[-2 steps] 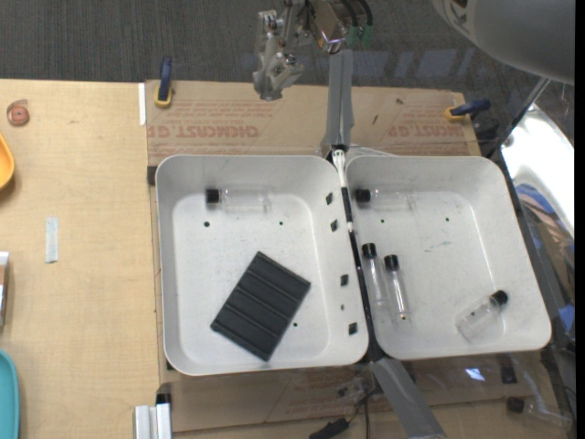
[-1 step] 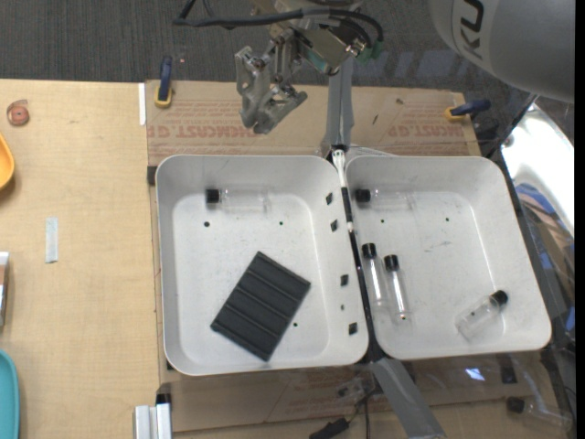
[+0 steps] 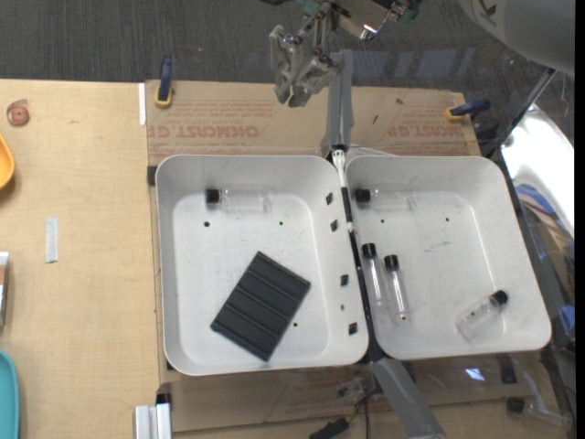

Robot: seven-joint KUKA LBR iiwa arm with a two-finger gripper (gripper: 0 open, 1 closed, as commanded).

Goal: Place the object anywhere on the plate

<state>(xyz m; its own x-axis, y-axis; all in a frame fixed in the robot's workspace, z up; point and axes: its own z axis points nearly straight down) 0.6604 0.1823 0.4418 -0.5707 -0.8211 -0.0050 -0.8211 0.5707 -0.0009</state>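
The jaws hang at the far side of the scene, over the brown cardboard (image 3: 228, 126) behind the two bins. They sit just left of the line where the bins meet. They are small and blurry, so I cannot tell if they are spread or pressed together. Wires and the grey arm (image 3: 530, 7) are beside them, off to the right.

The left bin (image 3: 164, 245) holds a black plate (image 3: 262, 305) with ridges. It lies flat and turned at a slant, in the near half of the bin. One clear tube (image 3: 236, 198) with a black cap lies in the far part of this bin, well apart from the plate.

The right bin (image 3: 516, 218) holds four more clear tubes with black caps. One (image 3: 379, 197) lies near the far left corner. Two (image 3: 373, 271) (image 3: 395, 286) lie side by side near the left wall. The last one (image 3: 480, 314) lies near the right corner close to us. None of the tubes touches the plate.

A blue and yellow clamp (image 3: 163, 85) grips the cardboard on the far left, and another clamp (image 3: 466, 110) grips it on the far right. The wooden table (image 3: 82, 291) is on the left.
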